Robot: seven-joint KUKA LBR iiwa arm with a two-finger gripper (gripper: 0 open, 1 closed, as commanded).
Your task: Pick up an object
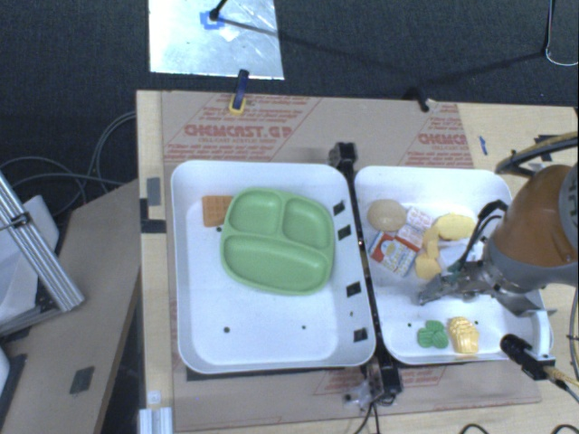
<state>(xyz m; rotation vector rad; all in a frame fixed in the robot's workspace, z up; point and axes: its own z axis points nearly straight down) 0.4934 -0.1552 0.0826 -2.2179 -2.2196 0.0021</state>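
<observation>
The right bin (432, 175) holds several small items. A beige round piece (386, 213) lies at its back left, with a red and white packet (395, 251) just in front of it. A yellow banana-like piece (453, 226) and a smaller yellow lump (427, 263) lie near the middle. Near the front rim sit a green piece (432, 335) and a yellow corn cob (463, 334). My gripper (438, 289) hangs low over the bin floor between the yellow lump and the green piece. It reaches in from the right under the orange wrist band (543, 229). Nothing is visibly held in it.
The left bin (262, 337) carries a green divided plate (276, 240) and an orange square cracker (214, 210) at its back left. A black divider with clips (355, 242) runs between the bins. Cables trail along the bench's right edge.
</observation>
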